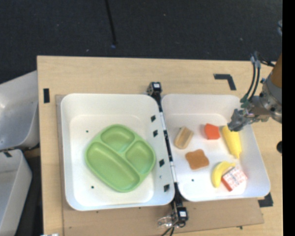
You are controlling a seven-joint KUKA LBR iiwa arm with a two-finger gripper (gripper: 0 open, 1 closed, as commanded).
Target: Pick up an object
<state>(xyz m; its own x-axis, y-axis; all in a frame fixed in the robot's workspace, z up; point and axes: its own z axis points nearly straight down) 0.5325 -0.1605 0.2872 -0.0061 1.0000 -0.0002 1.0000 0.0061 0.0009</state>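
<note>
Right, end effector (pixel 237 120) at banana (pixel 231 140) top, grip unclear; orange block (pixel 212 132) beside.

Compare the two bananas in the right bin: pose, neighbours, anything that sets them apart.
The upper banana lies nearly straight, running up and down the bin; the lower banana curves more and is tilted. The upper banana's top end sits right under the end effector; the lower banana lies against a red and white box. Both are yellow and lie in the right bin.

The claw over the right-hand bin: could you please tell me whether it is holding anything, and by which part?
It cannot be told: the claw sits at the upper end of the long yellow banana, but no object is visibly between its tips.
</note>
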